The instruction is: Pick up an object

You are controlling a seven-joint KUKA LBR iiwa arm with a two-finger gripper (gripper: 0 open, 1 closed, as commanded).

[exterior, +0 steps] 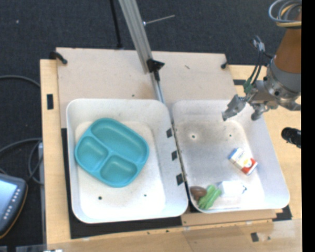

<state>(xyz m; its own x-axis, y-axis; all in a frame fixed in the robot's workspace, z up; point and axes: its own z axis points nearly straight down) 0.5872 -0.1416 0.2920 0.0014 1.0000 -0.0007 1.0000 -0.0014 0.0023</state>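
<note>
Resting on a tan wooden bench (115, 72) over dark carpet, two shallow white bins (121, 209); the grey two-finger gripper (245, 110) hangs spread apart, holding nothing.

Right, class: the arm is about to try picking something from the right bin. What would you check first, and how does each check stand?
1. Objects in right bin: ok; small carton, green item, brown item.
2. End effector above that bin: ok, over its far edge.
3. End effector over a target: not ok.
4. Fingers spread: ok, nothing between them.
5. Carton standing apart: ok.
6. Green and brown items separate: not ok, touching.
</note>
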